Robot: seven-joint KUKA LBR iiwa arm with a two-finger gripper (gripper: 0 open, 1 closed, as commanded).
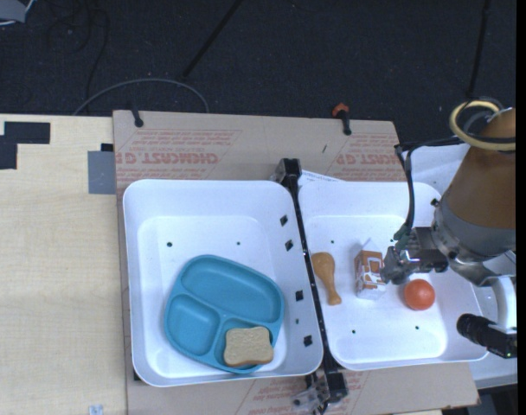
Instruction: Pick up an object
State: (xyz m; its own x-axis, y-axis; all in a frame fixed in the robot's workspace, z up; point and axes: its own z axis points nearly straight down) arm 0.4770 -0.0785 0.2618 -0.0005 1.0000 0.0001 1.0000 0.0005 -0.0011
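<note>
The arm reached in from the right, and its end effector [393, 266] sat low in the right bin [393, 353], right against a small brown-and-white carton [369, 271]. Whether it was open, closed or gripping the carton could not be told from this slant, since the wrist covered that side. The step in hand looked like the approach or closing stage of a grasp on the carton, with no lift yet evident: the carton appeared to rest on the bin floor. The next move would call for a firm closure across the carton's narrow sides, then a straight rise clear of its neighbours.

The carton stood near the middle of the right bin, its long axis running roughly near to far. A toy drumstick [325, 276] lay just to its left, thick end far and thin end near. A red ball [420, 295] sat to its right, near the wrist.

In the left bin [150, 232] a blue divided plate [220, 305] carried a slice of bread [247, 346].
</note>
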